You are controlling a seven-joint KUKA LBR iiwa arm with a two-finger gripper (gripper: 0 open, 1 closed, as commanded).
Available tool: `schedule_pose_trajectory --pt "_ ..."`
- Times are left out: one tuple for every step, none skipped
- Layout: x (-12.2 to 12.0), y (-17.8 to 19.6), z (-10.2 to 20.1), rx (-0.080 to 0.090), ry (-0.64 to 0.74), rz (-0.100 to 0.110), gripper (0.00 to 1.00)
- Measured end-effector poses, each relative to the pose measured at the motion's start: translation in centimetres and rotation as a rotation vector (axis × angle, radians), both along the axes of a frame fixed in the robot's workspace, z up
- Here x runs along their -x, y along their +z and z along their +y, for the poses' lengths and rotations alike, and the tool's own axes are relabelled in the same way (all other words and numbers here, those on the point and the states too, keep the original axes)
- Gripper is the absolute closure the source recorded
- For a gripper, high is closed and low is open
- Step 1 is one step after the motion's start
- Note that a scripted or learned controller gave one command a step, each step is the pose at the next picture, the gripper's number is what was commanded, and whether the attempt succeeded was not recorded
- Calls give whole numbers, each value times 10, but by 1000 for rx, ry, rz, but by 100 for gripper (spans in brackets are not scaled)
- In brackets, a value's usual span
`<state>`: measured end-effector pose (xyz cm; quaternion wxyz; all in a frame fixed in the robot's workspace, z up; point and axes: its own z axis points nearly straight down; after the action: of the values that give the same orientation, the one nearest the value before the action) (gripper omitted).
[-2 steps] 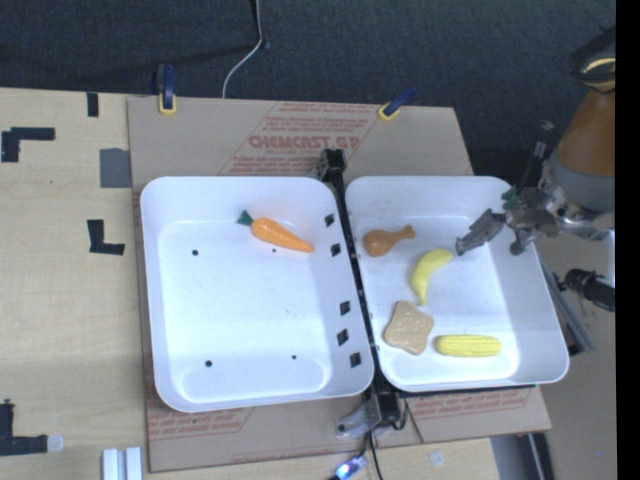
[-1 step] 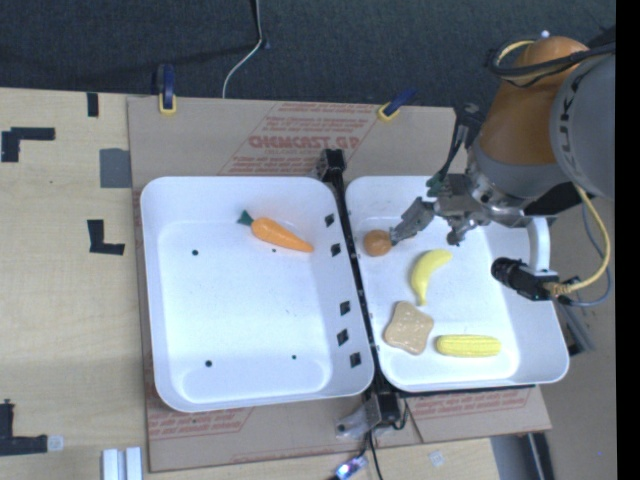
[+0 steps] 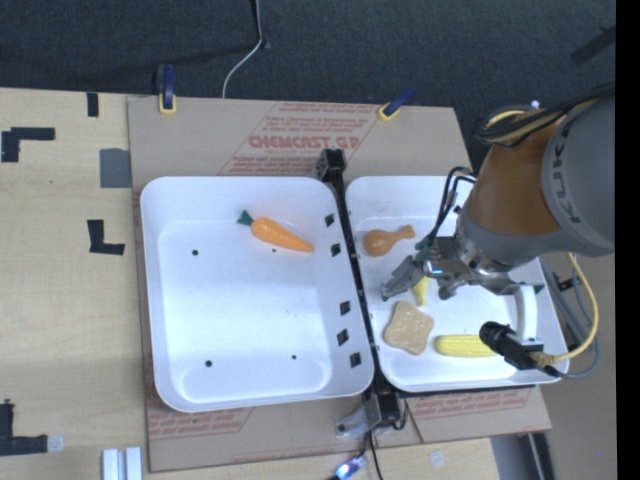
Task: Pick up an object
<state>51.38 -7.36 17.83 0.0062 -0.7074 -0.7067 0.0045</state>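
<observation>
1. Hand (image 3: 420, 280): low over the middle of the right bin, at the end of the arm that enters from the right. Two dark fingers (image 3: 396, 282) point left and toward the near side, spread a little apart. Whether they have hold of anything cannot be told.
2. Small yellow piece (image 3: 421, 290): just at the hand, partly hidden by it; contact with the fingers cannot be told.
3. Slice of toast (image 3: 408, 328): tan, flat on the right bin's floor, just near of the hand, apart from the fingers.
4. Corn cob (image 3: 463, 346): yellow, lying lengthwise left to right at the near side of the right bin, right of the toast.
5. Chicken drumstick (image 3: 385, 240): orange-brown, at the far left of the right bin, near the divider, just far of the hand.
6. Right bin (image 3: 400, 193): shallow, white, holding items 2 to 5.
7. Carrot (image 3: 278, 234): orange with green top, in the far part of the left bin, tip pointing right.
8. Left bin (image 3: 170, 298): shallow, white, adjoining the right bin.
9. Arm (image 3: 530, 183): grey with orange band, over the right bin's right side.
10. Cardboard sheet (image 3: 290, 138): brown, red lettering, under both bins, on the worktop (image 3: 60, 298).
</observation>
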Motion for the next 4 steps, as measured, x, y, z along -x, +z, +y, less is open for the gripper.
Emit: schedule_pose_trajectory --pt "31 130 -93 9 -8 -20 0" --pt "-17 6 -48 -1 6 -1 0" --pt "-27 -65 -25 0 3 -2 0" --pt "-111 38 -98 8 2 -21 0"
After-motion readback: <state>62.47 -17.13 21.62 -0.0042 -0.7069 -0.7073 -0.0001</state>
